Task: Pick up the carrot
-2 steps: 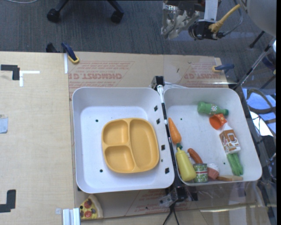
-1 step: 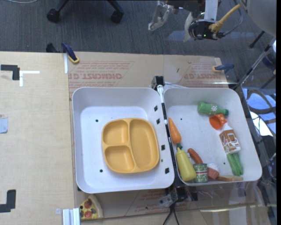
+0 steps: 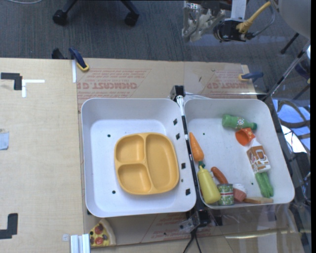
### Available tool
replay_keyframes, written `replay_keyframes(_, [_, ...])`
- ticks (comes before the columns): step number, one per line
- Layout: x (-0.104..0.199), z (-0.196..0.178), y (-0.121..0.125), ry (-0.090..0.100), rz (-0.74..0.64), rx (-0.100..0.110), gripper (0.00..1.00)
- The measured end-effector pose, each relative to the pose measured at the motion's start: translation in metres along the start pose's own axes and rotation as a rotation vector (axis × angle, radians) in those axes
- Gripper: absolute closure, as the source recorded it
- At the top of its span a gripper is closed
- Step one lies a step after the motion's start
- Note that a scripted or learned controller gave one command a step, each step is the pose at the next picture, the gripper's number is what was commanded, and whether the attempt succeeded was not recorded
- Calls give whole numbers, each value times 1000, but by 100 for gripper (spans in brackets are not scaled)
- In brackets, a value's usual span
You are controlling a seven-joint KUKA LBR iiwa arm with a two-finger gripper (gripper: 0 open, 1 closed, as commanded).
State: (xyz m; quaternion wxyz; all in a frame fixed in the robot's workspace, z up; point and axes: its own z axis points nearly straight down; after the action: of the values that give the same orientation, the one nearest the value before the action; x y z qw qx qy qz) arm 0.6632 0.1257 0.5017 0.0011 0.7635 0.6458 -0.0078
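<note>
A grey carpeted floor (image 3: 123,39) runs across the top of the view, beyond the counter (image 3: 39,148), which is light wood. On that floor, above the counter's far edge, stand the black wheeled legs of an office chair (image 3: 94,12). A brown cardboard sheet (image 3: 133,81) with red print lies over the counter's right part. Two blue and yellow clamps grip the sheet's far edge, one at its left corner (image 3: 79,60) and one toward its right (image 3: 251,76). Black tape marks (image 3: 12,79) sit on the wood left of the cardboard, and another (image 3: 11,225) lies nearer the counter's front. Soft, even light falls on the counter, with bluish reflections (image 3: 296,116) to its right.
</note>
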Motion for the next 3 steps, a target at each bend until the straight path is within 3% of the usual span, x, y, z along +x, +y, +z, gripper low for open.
replay_keyframes(1, [0, 0, 0, 0, 0, 0, 0])
replay_keyframes(2, [1, -7, 1, -3, -3, 2, 100])
replay_keyframes(3, [1, -7, 1, -3, -3, 3, 0])
